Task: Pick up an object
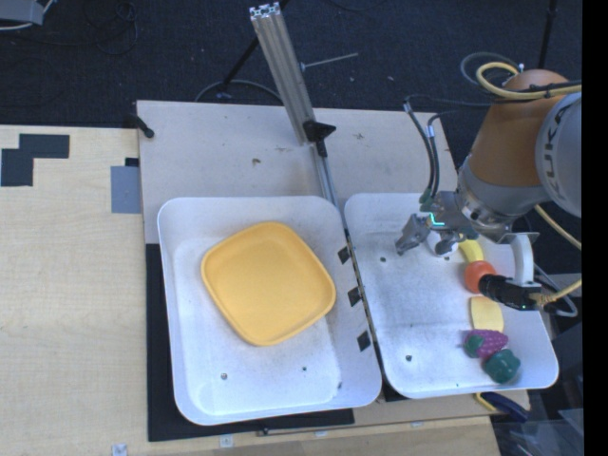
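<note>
Lying right of pincer (pixel 425 238) (near): orange ball (pixel 478 275)

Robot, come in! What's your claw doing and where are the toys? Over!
Claw over right bin, holding nothing seen. Toys along bin's right side: orange ball, yellow pieces, pink berry, green toy. Yellow plate in left bin.

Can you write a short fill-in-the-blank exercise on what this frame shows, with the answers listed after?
1. The yellow plate lies in the ____ bin.
2. The hand is over the ____ bin.
3. The small items, among them an orange piece and a green piece, are gathered along that bin's ____ side.
4. The band above the arm's wrist is ____.

Missing words: left; right; right; orange
</note>
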Available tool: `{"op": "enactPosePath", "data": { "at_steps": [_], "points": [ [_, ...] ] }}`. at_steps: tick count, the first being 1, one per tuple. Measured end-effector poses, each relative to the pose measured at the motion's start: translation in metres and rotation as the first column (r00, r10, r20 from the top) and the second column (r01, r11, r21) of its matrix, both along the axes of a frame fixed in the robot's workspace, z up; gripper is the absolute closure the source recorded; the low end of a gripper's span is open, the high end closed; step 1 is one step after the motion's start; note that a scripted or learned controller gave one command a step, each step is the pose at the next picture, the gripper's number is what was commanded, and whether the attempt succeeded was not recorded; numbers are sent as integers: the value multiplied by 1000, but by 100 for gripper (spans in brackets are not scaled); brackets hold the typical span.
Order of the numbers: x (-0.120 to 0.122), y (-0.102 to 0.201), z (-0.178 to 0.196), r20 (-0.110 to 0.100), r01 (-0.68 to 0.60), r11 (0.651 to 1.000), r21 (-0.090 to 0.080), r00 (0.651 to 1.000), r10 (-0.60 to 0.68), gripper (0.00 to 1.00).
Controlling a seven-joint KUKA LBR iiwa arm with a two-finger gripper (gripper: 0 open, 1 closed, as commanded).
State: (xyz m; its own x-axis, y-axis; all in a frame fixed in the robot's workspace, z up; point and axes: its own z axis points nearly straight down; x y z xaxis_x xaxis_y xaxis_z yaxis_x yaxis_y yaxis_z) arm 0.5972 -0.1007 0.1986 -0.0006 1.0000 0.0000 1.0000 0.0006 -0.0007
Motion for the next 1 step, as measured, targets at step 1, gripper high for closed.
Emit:
{"op": "enactPosePath", "data": {
  "at_steps": [1],
  "points": [
    [0, 0, 0, 0, 0, 1000, 0, 1000, 0, 0]
  ]
}}
